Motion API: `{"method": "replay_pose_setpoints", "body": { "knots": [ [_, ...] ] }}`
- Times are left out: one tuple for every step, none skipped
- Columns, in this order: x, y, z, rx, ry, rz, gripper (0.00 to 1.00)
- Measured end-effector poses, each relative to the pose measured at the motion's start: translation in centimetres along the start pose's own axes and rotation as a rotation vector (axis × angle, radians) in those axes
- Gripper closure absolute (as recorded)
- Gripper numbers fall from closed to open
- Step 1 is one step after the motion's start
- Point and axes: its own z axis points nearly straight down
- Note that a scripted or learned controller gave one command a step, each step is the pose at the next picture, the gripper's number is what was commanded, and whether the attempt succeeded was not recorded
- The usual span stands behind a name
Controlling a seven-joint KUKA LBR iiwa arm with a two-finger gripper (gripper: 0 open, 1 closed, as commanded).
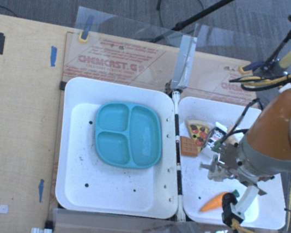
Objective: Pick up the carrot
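Note:
The orange carrot (pixel 212 202) lies in the right bin (pixel 267 216), close to its front edge, with its tip pointing front-left and a bit of green at its far right end. My gripper (pixel 216 168) hangs over the middle of that bin, a short way behind the carrot and apart from it. The grey wrist and orange band hide most of the gripper's far side.
A toy pizza slice (pixel 198 131), a brown waffle piece (pixel 188 146) and a small black-and-white packet (pixel 217 135) lie at the back left of the right bin. A blue divided plate (pixel 129 135) sits in the left bin (pixel 73 151).

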Motion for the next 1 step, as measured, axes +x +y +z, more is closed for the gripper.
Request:
{"method": "replay_pose_setpoints", "body": {
  "knots": [
    [-0.62, 0.15, 0.01, 0.001, -0.001, 0.238, 1.0]
  ]
}}
